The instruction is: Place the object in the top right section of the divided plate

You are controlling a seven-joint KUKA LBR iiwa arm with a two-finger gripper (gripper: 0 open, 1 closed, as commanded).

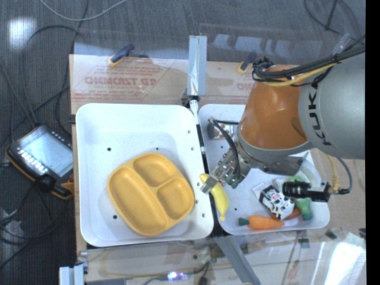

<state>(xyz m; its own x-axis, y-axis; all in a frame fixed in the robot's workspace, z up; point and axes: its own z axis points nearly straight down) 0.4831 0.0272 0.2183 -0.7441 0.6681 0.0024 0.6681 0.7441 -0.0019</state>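
Nearest me, along the front wall of the right bin, a carrot lies flat, its green top pointing left. Just behind it is a black-and-white cow toy, with a green piece touching the carrot's right end.

Left of those, the banana lies on the bin floor, hard against the bin's left wall. It runs front to back, and its far tip reaches up to my pincer. The pincer hangs low over that tip, right at the wall between the two bins. I can't tell how far open it is, or whether it has hold of the banana: metal and fruit overlap there. The banana's body looks to be resting in the bin.

The left bin has the yellow divided plate in its front half, turned a bit. It has three sections. The section nearest the banana is at the plate's right, near the shared wall. The banana is apart from the plate, in the other bin.

Further back, my arm comes in from the right, its orange band over the back of the right bin. Behind both bins is a cardboard sheet with red print. Far left, on the floor, is a handheld screen, with cables around it.
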